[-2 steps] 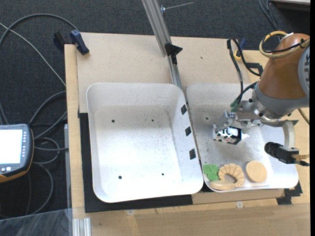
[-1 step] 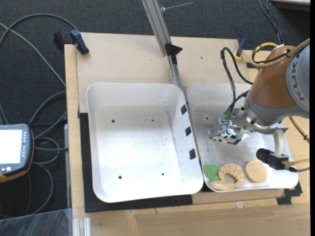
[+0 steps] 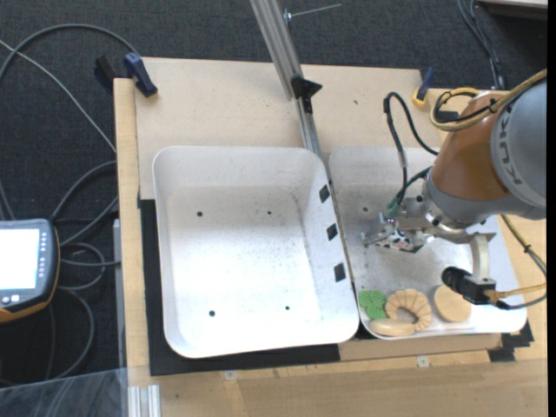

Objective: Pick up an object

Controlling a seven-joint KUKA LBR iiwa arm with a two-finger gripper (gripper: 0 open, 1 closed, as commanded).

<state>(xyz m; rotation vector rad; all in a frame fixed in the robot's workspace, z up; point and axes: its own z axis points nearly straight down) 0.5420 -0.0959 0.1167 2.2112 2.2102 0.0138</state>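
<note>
Hovering low in the right bin (image 3: 347,181)
Gripper (image 3: 395,237) (finger state: cannot tell) sits at twelve o'clock from the croissant (image 3: 408,311), green piece (image 3: 373,302) and tan disc (image 3: 452,305).

A pale wooden bench (image 3: 217,94) bears two shallow white bins, left (image 3: 174,181) and right (image 3: 356,168), touching side by side.

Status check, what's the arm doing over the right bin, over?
End effector low over right bin, nothing seen in it. Green piece, croissant, tan disc lie along near edge, apart from it. Nothing in the way.
</note>
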